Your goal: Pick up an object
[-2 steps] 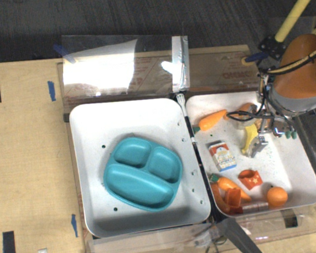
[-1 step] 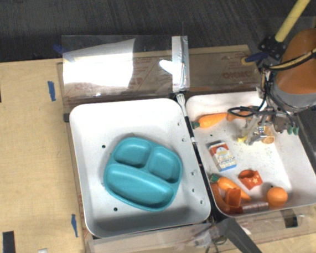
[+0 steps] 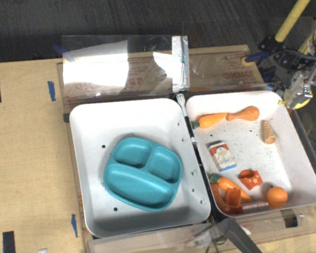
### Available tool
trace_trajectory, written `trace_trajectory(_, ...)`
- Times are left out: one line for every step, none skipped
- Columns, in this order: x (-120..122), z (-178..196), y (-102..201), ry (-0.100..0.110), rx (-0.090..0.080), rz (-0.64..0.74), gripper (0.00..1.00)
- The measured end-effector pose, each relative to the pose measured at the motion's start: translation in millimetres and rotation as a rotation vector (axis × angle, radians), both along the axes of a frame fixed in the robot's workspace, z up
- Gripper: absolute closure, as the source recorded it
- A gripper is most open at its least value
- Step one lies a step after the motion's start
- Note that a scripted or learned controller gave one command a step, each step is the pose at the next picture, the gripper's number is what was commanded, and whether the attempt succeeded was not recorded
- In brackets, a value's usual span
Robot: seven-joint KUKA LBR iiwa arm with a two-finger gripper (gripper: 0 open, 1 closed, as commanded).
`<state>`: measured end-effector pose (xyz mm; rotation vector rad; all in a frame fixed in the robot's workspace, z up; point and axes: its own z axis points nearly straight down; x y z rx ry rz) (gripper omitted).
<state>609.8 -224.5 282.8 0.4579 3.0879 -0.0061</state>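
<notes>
Two white bins sit side by side on the desk (image 3: 22, 164). The left bin (image 3: 85, 124) holds a teal divided plate (image 3: 143, 173). The right bin (image 3: 294, 154) holds the candidates: a carrot (image 3: 213, 120), a small carton (image 3: 222, 156), an orange ball (image 3: 276, 196), and a red piece (image 3: 250, 179).

The risk, I judge, lies in the near cluster: pieces crowd against the rim, so a descent there could nudge neighbours or close on nothing. The round ball may roll away.

The tool (image 3: 299, 90) hovers at the far right corner; whether it is open I cannot tell. Dark floor lies beyond.
</notes>
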Motion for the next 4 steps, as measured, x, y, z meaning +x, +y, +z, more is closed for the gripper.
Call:
trace_trajectory(13.2,-58.9,39.7,0.019,0.008,0.024,1.00)
trace_trajectory(30.6,-79.1,67.5,0.017,0.009,-0.004,1.00)
trace_trajectory(28.9,-63.3,115.2,0.013,0.008,-0.013,1.00)
trace_trajectory(41.9,-34.2,155.3,0.007,0.004,0.164,1.00)
